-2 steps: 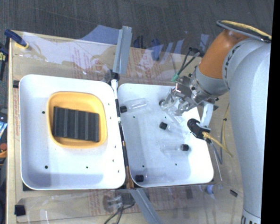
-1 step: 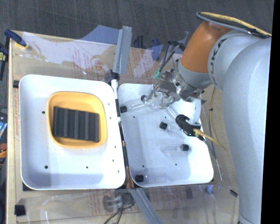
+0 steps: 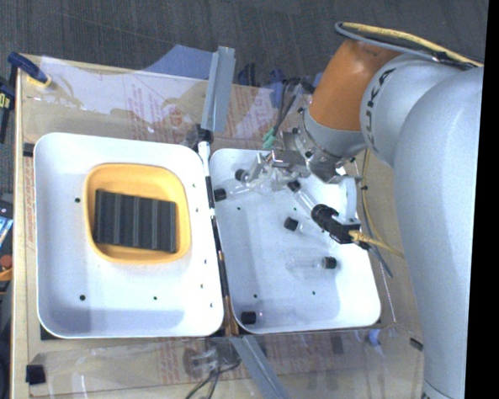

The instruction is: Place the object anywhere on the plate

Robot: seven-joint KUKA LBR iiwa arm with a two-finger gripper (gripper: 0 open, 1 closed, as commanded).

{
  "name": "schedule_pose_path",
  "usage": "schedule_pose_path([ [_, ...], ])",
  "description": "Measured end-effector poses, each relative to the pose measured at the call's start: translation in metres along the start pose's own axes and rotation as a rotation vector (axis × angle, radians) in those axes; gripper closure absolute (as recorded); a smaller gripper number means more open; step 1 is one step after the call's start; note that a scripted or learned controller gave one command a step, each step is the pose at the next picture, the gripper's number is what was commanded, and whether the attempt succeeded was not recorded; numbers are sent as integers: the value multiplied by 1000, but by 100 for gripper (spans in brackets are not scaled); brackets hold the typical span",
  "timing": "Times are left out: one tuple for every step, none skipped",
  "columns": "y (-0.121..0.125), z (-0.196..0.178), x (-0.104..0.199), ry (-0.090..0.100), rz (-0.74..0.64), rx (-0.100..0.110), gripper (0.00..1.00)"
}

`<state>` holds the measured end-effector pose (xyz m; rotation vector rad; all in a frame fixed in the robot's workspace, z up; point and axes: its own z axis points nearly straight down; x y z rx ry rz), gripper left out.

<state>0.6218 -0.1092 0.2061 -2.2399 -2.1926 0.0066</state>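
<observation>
A yellow plate point(image 3: 138, 182) with a dark ribbed middle lies in the left bin point(image 3: 58, 292). In the right bin point(image 3: 357, 306) a small clear object with a black end point(image 3: 320, 263) rests on the floor right of centre, and a small black piece point(image 3: 292, 225) lies a little above it. My gripper point(image 3: 266, 168) hangs low over the far left part of the right bin, well away from the plate and up-left of the clear object. The wrist blocks the view between the fingertips.
The orange-banded wrist point(image 3: 351, 87) and the grey arm point(image 3: 434, 214) cover the right bin's right side. A black cable fitting with a yellow tip point(image 3: 334, 224) hangs off the wrist over that bin. Small black bits sit at the bin's left wall point(image 3: 219, 194) and near corner point(image 3: 249, 318).
</observation>
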Motion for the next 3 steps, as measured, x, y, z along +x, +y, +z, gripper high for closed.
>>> schedule_pose_path([
  [9, 14, 38, -4, -229, -2, 100],
  [-9, 13, 56, -17, -344, -6, 100],
  [-9, 15, 67, -5, -360, -5, 0],
])
